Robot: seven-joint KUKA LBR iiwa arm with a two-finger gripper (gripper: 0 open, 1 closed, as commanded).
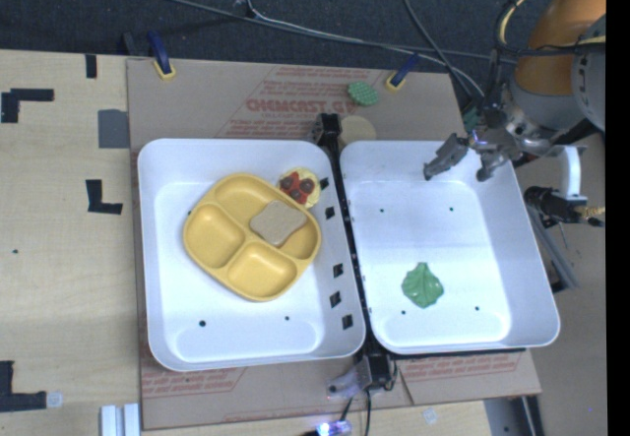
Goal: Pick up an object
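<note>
Green leaf-shaped object (423,284) lies flat on the floor of the right bin (512,257), toward 6 o'clock of that bin, apart from its walls. Nothing touches it. Pincer (463,161) hangs over the same bin's far edge, at about 1 o'clock from the leaf and well apart from it; its 2 fingers are spread, with nothing between them. Arm (551,60) enters from 3 o'clock, orange band uppermost, wrist angled down toward the bin. Left bin (172,227) holds a yellow divided plate (221,227) with a brown slice (277,221) on it; a red item (298,186) sits at the plate's 1 o'clock rim. Table (59,227) carries both bins.
</note>
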